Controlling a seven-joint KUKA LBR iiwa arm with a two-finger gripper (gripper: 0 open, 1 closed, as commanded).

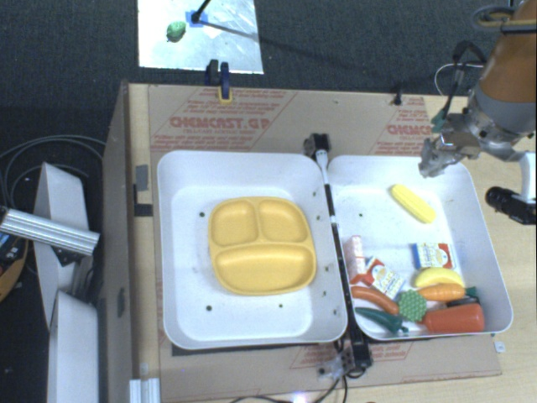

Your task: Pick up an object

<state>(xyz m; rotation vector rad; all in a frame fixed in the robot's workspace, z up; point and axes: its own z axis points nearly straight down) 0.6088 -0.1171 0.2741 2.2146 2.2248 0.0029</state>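
Camera view: toys [415, 296] crowding right bin [487, 225] corner

Dark carpet floor [352, 23] surrounds a cardboard-topped bench [252, 116].

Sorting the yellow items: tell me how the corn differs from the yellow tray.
The corn lies in the right bin; the tray sits in the left bin. The corn is a small slanted stick; the tray is far larger, flat and split into three compartments. The corn lies apart from the toy pile, near the gripper; the tray sits alone. Both are yellow.
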